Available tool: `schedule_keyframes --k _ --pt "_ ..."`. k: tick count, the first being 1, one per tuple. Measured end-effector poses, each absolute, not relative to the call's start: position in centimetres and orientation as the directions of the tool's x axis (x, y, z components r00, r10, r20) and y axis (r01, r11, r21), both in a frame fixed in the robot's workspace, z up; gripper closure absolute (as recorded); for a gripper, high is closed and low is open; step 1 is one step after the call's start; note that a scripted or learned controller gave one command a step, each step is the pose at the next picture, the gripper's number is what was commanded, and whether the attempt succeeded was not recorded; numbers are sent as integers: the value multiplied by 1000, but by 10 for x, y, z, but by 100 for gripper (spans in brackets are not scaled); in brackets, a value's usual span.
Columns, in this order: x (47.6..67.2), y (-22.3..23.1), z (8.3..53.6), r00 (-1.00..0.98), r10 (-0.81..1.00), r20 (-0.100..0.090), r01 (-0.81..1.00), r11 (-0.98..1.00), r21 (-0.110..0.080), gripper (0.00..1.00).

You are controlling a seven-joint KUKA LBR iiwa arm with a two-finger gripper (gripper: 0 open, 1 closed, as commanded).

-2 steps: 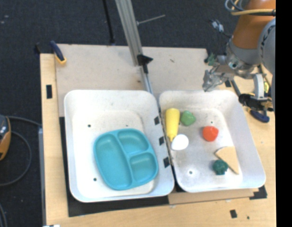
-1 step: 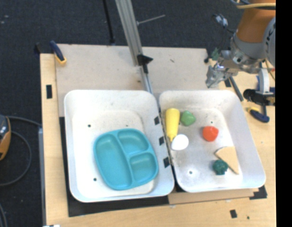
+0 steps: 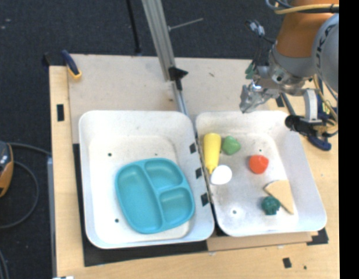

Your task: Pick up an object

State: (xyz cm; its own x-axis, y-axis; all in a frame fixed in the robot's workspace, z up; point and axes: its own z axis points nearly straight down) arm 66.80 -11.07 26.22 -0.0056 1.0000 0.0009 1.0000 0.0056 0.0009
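The right bin (image 3: 295, 156) holds several small things: a yellow banana-shaped piece (image 3: 211, 150), a green ball (image 3: 230, 145), a white ball (image 3: 221, 175), a red-orange piece (image 3: 258, 164), a tan wedge (image 3: 281, 194) and a dark green lump (image 3: 270, 205). My gripper (image 3: 249, 100) hangs above the far edge of the right bin, behind the green ball and the red piece, with nothing seen between its fingers.
The left bin (image 3: 98, 138) carries a turquoise divided plate (image 3: 155, 195). A slanted metal post (image 3: 162, 39) rises behind the gap between the bins. A blue-and-yellow clamp (image 3: 71, 64) sits at the bench's far left corner, and a blue clamp (image 3: 312, 129) lies right of the right bin.
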Motion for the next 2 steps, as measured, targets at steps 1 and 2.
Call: schedule_keyframes --k 1,2 --pt "648 -75 256 -5 1000 1 1000 5 0 100" --pt "621 -19 254 -6 1000 1 1000 6 -1 100"
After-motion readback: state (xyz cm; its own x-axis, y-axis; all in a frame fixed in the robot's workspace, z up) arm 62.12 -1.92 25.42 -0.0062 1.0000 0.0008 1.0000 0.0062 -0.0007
